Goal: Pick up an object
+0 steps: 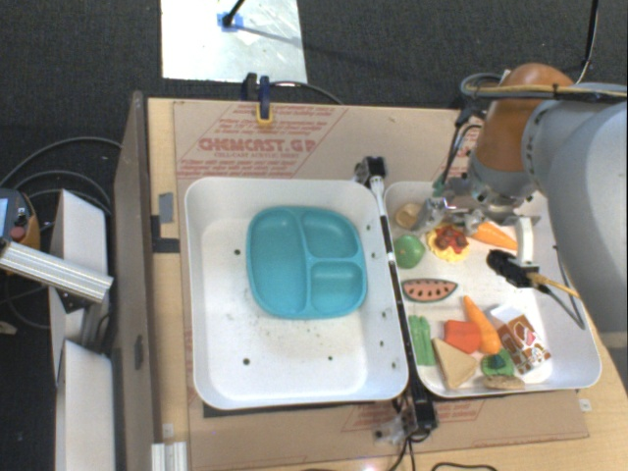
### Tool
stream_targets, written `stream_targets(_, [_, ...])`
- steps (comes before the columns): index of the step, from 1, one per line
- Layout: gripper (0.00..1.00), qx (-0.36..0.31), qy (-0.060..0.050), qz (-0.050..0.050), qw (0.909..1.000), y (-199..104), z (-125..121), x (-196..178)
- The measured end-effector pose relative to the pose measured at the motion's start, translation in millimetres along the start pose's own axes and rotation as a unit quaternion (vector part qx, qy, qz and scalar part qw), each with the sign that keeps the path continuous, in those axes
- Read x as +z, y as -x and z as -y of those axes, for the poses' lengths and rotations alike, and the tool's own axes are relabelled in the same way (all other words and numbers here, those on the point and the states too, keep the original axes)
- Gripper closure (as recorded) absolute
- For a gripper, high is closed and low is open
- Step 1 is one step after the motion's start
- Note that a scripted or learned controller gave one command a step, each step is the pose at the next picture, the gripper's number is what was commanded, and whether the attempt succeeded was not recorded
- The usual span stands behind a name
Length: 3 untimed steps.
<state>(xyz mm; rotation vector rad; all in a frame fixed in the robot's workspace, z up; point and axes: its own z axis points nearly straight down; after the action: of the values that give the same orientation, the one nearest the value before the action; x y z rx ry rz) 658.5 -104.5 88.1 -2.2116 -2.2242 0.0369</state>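
We see the hand (453,216) low over the right bin (579,356), just above a yellow-and-red toy (450,242); we cannot tell its state; a green ball (409,251) and watermelon slice (430,289) lie near; the teal tray (305,262) sits in the left bin (221,361).

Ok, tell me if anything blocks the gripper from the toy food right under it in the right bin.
Nothing visible does. The gripper hangs directly above the red and yellow toy in the right bin, with no object between them. The green ball and orange carrot lie close beside that toy, crowding it.
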Motion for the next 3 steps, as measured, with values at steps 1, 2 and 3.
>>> stream_targets(1, [0.00, 0.002, 0.016, -0.006, 0.9999, 14.8, 20.0, -0.1])
stream_targets(2, [0.00, 0.001, -0.007, 0.004, 1.0000, -6.5, -4.5, 0.7])
stream_targets(3, [0.00, 0.002, 0.016, -0.005, 0.9999, 4.0, 18.2, 0.0])
